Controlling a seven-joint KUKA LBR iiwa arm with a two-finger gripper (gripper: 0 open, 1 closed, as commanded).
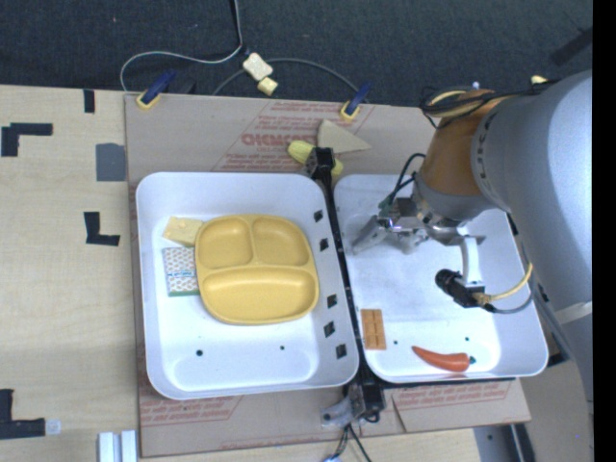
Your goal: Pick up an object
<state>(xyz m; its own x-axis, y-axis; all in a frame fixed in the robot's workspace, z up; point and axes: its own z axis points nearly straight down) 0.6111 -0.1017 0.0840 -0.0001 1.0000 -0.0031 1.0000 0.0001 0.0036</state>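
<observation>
My gripper [385, 238] hangs over the upper left part of the right bin [515, 296], close to the divider. Its fingers stand apart and I see nothing between them. A red-orange chili pepper [443, 358] lies at the front of that bin, and a small orange card [372, 328] lies to its left, near the bin's left wall. Both are well in front of the gripper. In the left bin [231, 369] sit a yellow divided plate [256, 268], a pale yellow block [181, 229] and a patterned sponge-like piece [179, 269].
The grey arm with its orange band [452, 152] covers the right bin's back right. A black cable plug [460, 287] hangs over that bin's middle. Black clips [327, 248] line the divider. Behind the bins lie a yellow item [302, 149] and cardboard.
</observation>
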